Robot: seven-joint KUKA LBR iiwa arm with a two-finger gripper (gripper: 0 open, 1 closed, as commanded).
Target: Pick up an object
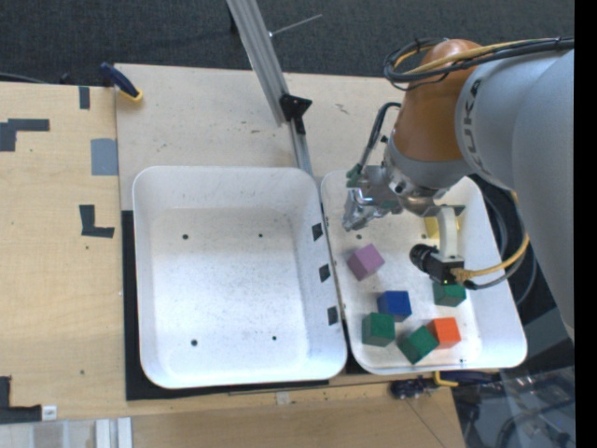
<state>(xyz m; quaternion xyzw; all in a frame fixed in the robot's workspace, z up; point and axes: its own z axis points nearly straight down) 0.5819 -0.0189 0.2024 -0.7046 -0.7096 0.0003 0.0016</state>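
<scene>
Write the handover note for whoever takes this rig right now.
Claw: over the upper left of the right bin, nothing seen between its fingers; open or shut, cannot tell.
Things: all in the right bin. Purple block just below the claw, apart from it. Blue block, three green blocks and an orange block nearer the lower end.
Done: no pick shown.
Left: grasp one block and lift it; the purple one looks nearest.
</scene>
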